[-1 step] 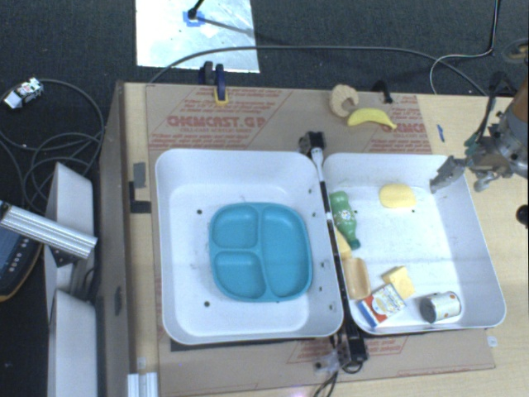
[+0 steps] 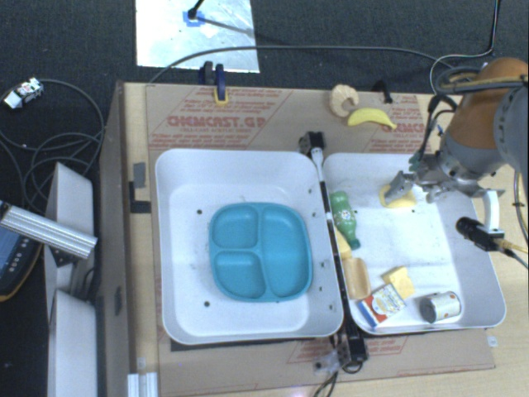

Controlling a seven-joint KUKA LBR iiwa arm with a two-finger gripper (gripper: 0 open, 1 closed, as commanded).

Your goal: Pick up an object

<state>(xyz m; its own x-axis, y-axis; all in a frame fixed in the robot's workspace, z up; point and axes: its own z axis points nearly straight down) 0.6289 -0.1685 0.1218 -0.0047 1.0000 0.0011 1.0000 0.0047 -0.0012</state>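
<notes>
Yellow, a small blocky object (image 2: 398,195) sits at the hand (image 2: 407,187) in the right white bin (image 2: 496,304); grip state unreadable, lift apparently undone.

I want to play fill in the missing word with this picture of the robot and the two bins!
1. The blue plate with three sections lies in the ____ bin.
2. The green bottle lies in the right bin, close to its ____ wall.
3. The banana lying outside the bins is coloured ____.
4. The silver can sits near the right bin's ____ edge.

Missing words: left; left; yellow; front
</notes>
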